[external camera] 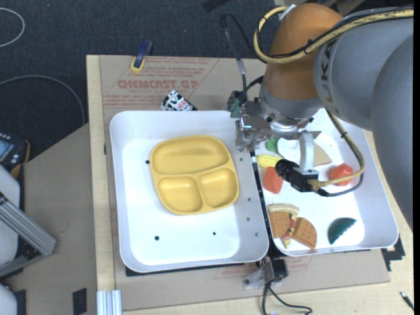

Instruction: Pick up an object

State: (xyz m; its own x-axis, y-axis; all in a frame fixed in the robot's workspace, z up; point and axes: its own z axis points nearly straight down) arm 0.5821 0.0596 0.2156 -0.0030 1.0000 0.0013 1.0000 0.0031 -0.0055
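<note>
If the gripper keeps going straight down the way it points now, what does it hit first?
Probably the yellow toy at the right bin's left edge, with the red piece just beside it. The gripper hangs over that spot, but depth is hard to judge from this slanted view.

Grey, smooth-shelled robot arm (371,58) of rounded, tubular form, its casing matt and lightly shaded. Above the wrist sits a glossy orange, dome-shaped band (298,41), below which a pale grey ring-shaped flange (289,110) narrows towards the tool. A bundle of yellow and black cables (275,20) loops over the orange dome and runs along the grey casing; a further thin black cable (231,35) arcs beside it. The metal two-finger gripper assembly (248,125) is a compact cluster of silver brackets and small dark fittings, with fine detail too small to resolve.
</note>
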